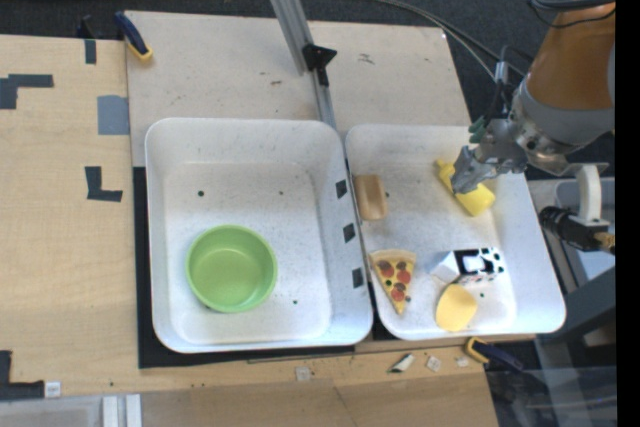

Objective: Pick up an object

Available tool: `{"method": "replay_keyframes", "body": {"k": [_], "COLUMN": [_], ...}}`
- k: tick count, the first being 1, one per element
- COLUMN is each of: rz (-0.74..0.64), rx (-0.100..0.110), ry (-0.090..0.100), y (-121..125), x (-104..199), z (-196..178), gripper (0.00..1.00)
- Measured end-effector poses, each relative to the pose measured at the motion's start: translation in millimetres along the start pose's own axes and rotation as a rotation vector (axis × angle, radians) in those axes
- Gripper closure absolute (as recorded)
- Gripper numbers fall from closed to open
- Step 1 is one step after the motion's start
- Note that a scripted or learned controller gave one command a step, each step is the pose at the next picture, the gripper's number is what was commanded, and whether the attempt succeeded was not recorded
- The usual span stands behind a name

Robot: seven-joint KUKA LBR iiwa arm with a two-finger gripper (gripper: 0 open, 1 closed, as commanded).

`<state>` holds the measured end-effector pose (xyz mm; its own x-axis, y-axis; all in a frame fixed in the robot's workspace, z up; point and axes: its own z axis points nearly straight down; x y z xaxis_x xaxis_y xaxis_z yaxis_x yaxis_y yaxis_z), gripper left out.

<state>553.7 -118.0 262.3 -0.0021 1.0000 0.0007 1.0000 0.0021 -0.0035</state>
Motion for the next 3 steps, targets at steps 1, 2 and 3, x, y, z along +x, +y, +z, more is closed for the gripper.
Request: {"method": "replay_keyframes", "body": {"k": [1, 2, 3], "rz": [0.0, 0.002, 0.001], "rx": [0.0, 0.009, 0.008], "ry": [0.0, 0.0, 0.0], "y": [0.0, -1.0, -2.4], "x": [0.0, -5.1, 3.7], "z": [0.0, 66.3, 116.4], "gripper": [0.0, 0.0, 0.0]}}
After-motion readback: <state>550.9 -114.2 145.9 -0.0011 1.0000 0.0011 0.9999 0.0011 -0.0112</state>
